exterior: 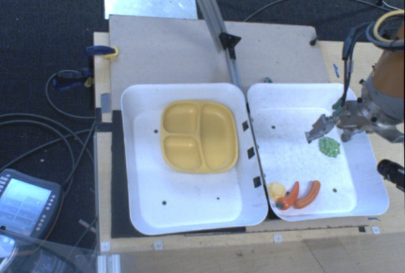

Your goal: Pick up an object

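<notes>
- Near edge of the right bin: three small food-shaped items are lying in a cluster — a yellow piece, a red-orange carrot-like piece touching it, and an orange sausage-like piece just beside. Nothing is touching them; all are resting on the bin floor.
- Mid right bin: a green knobbly item, possibly a toy broccoli, is sitting on the floor of the bin. It is looking like the likeliest pick target, judging by the arm's position.
- The gripper is hanging just above and slightly left of the green item, reaching in from the right. Fingers are appearing spread apart, with nothing between them; no contact with the green item is showing.
- Left bin: a yellow divided plate is lying flat near the middle, well apart from the arm.
- Progress judgement: the pick is not yet done. The approach is looking mostly complete; descent, closing on an object and lifting are all remaining.
- Risk note: the gripper is looking offset from the green item, so closing here may miss.
</notes>
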You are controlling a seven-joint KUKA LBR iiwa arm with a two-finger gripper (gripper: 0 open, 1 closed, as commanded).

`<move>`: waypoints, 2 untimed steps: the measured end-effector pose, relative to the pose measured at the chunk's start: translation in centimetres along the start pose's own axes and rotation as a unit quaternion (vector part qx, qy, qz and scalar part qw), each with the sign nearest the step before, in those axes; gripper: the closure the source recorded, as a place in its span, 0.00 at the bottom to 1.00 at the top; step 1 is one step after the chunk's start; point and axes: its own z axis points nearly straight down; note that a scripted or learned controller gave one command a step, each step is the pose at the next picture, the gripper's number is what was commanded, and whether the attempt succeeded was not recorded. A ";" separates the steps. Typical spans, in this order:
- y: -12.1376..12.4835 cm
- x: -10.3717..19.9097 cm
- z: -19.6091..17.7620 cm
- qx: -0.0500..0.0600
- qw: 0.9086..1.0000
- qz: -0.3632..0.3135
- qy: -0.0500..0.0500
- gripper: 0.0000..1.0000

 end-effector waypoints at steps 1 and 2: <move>0.0 0.0 0.0 0.000 1.000 0.001 0.000 0.00; 0.1 0.2 4.2 0.002 1.000 0.002 0.000 0.00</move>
